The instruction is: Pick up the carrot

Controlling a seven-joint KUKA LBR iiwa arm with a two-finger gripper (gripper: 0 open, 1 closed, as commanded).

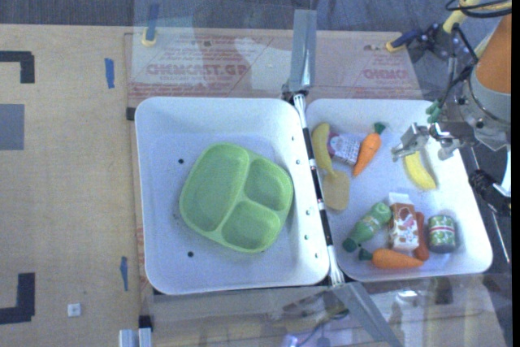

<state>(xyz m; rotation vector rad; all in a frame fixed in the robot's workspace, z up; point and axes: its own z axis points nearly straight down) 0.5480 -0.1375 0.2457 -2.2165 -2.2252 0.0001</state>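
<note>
An orange carrot with a green top lies tilted in the upper middle of the right bin, beside a small pink packet. A second orange carrot lies flat near that bin's front wall. My gripper hangs over the bin's upper right, to the right of the tilted carrot and apart from it. Its fingers are spread open with nothing between them. A yellow banana lies just below the fingers.
The right bin also holds a yellow banana piece, a tan piece, a green bottle, a red carton and a green can. A green divided plate sits in the left bin.
</note>
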